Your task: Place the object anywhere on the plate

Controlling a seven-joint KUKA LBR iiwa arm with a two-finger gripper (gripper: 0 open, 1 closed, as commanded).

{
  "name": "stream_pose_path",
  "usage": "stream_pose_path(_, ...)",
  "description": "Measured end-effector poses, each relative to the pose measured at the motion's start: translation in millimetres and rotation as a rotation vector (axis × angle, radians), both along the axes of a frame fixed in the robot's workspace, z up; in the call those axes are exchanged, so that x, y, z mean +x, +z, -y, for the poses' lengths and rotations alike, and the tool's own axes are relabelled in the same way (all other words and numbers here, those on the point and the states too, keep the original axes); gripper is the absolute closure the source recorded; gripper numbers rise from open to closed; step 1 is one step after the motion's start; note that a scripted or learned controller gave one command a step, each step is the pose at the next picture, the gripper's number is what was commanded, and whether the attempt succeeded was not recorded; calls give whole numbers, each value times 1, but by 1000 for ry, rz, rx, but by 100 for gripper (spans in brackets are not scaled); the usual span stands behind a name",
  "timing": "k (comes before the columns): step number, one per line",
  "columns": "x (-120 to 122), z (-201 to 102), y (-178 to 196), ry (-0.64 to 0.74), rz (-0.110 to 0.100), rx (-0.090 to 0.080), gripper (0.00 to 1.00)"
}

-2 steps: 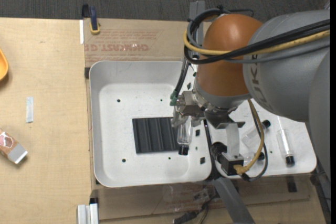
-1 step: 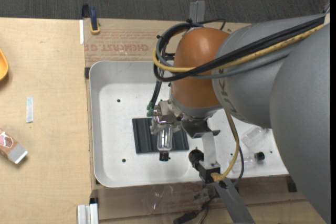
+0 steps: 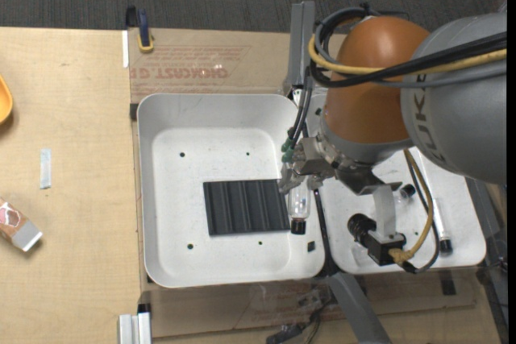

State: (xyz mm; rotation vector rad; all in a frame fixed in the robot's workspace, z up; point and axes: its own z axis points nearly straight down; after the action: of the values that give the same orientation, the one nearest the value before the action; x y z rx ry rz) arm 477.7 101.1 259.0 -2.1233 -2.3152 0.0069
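At right edge of left bin (image 3: 161, 173): gripper (image 3: 297, 209) low over right end of dark ribbed plate (image 3: 244, 206), probably lined up for drop. Can't tell pincer state. Object not identifiable; something small, pale at tip, unclear.

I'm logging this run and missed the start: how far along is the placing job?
Done: nothing clearly; the dark ribbed plate in the left bin looks bare. In hand: the tool hangs at the plate's right edge; whether it holds anything is unclear. Left: an object resting on the plate.
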Motion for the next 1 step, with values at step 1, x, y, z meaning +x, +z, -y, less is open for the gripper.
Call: stream_pose_path(1,-1,-47,-40,110,-3,0,100)
